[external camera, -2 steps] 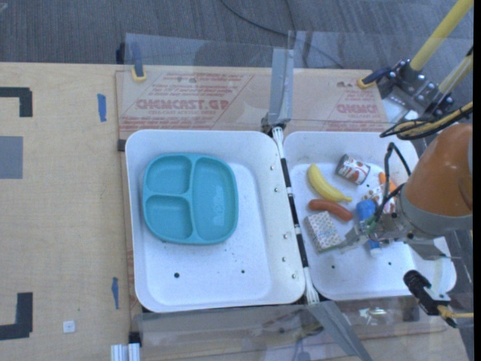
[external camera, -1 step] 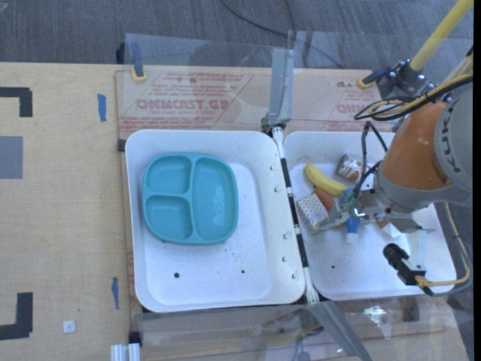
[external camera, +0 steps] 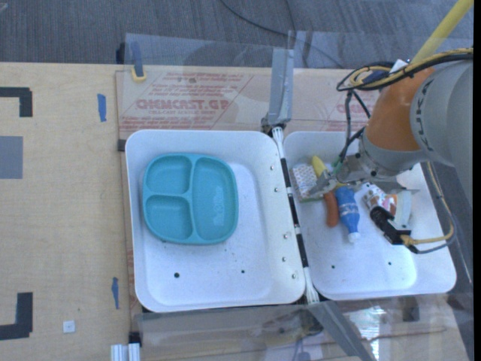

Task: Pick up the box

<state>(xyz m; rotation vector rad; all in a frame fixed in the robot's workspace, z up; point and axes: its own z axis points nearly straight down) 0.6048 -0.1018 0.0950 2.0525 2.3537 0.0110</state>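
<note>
Box (external camera: 303, 178) — small, flat, white with a fine reddish-grey print — lies up and left of the blue tube (external camera: 348, 213). Its long axis runs roughly top to bottom of the view, leaning slightly. The gripper (external camera: 336, 176) hangs just above the tube's upper end, beside the box — whether apart or together cannot be told.

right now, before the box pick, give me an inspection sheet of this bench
surface: pale wooden bench bearing two shallow white bins, arm-side bin and far bin
job's things: small white speckled box in arm-side bin, by the dividing wall
clutter: teal divided plastic plate in far bin; orange carrot-shaped toy, blue-and-white tube, small yellow piece in arm-side bin
grippers: two-finger gripper low over arm-side bin, beside the box
cables: black cable on grey floor
surroundings: blue tape strips on bench
</note>
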